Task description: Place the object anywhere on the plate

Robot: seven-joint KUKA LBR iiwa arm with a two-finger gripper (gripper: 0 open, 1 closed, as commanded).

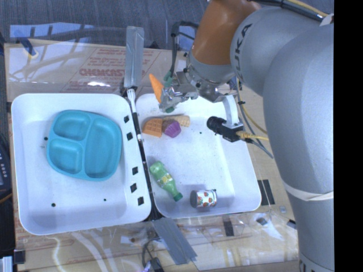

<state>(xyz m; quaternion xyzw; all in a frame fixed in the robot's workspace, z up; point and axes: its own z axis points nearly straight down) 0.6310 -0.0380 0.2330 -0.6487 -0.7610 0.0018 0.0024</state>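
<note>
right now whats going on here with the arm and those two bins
A grey KUKA arm reaches in from the right, its gripper low over the top of the right bin, beside an orange carrot. Whether it holds anything is not clear. Below it lie a waffle-like piece, a purple item, a green bottle and a small can. The blue divided plate sits in the left bin with nothing on it yet.

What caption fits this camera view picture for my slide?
Robot hand hovers over toys in the right bin, near an orange carrot; the blue plate waits left.
</note>
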